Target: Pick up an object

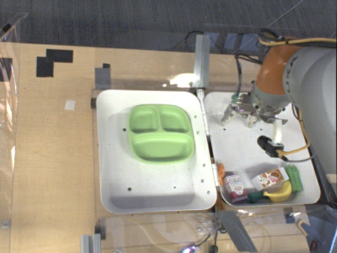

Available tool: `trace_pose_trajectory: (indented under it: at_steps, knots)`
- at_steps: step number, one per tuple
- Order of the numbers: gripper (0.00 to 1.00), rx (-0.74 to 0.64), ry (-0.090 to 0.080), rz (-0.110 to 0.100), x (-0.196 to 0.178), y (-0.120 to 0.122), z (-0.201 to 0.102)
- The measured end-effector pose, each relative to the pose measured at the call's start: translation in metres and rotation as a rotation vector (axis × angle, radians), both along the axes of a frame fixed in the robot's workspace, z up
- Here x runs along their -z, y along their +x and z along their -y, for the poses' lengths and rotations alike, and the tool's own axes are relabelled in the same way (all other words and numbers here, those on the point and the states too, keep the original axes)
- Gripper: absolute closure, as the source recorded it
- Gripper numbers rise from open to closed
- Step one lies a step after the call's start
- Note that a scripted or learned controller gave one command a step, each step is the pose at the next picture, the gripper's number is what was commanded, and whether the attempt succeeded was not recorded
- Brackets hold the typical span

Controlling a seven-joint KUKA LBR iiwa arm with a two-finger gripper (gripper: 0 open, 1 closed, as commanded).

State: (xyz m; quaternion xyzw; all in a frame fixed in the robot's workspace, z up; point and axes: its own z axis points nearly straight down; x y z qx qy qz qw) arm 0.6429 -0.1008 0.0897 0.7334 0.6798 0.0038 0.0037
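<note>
Two white bins sit side by side on the bench [52, 157]. The left bin [113, 194] holds a green divided tray [160, 133], three compartments, lying flat near the bin's centre, slightly toward 12 o'clock.

The right bin [237, 141] has its objects bunched along the 6 o'clock edge: a yellow banana [279, 192] at approx. 5 o'clock, a small white carton w/ red-brown print [270, 178] touching just above it, a green item [295, 177] at the banana's 2 o'clock side, a small packet w/ dark red base [234, 186] at 7 o'clock, and an orange piece [221, 169] beside the bin's left wall. A dark green bit [256, 196] lies between packet and banana.

The arm [310, 88] comes in from 3 o'clock, orange band above the wrist. The tool [251, 115] hangs over the bin's 12 o'clock half, well apart from the object cluster. Whether its jaws are apart or together: can't tell from this angle. Nothing visible between them. A black cable end [267, 144] hangs below the wrist, over the bin's 3 o'clock area.
</note>
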Motion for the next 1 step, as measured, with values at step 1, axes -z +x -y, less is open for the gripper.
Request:
trace_pose_trajectory:
  at_steps: [1]
  knots:
    - [0.00, -0.059, -0.001, 0.003, -0.0005, -0.0156, 0.0030]
